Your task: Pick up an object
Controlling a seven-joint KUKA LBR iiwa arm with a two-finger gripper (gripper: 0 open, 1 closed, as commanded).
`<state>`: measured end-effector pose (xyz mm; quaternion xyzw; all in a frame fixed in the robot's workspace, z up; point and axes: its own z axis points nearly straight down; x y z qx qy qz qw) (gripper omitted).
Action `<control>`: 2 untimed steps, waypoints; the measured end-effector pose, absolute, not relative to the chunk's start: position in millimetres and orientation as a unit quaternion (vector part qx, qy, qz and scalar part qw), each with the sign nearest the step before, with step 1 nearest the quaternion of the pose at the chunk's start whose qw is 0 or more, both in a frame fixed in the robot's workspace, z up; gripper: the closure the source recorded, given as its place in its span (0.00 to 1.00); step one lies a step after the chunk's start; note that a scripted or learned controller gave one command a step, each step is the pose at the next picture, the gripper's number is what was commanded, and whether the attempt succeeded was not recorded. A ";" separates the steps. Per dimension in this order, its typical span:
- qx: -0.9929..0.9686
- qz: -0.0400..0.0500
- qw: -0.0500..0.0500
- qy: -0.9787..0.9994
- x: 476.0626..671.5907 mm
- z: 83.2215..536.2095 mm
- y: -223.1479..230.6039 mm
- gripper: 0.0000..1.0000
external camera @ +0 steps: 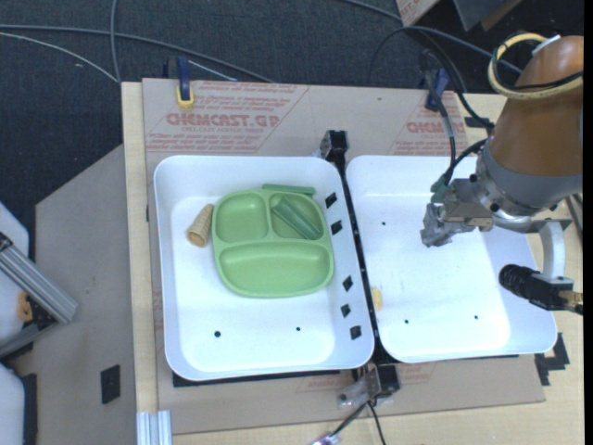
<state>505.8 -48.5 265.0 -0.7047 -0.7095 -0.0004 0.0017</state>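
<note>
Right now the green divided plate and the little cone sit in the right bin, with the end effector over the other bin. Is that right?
Not quite. The camera view shows the green divided plate and the little cone in the left bin, not the right one. The end effector is over the other bin, the right bin, as you said.

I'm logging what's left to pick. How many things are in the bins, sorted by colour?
Green: 2, a divided plate and a spoon-like piece lying in it.
Tan: 1, a cone beside the plate.
Total: 3, all in the left bin.
</note>
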 end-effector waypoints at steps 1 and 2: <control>-0.705 0.001 0.002 -0.709 509.7 252.3 -4.2 1.00; -0.705 0.001 0.003 -0.709 503.7 230.0 53.6 1.00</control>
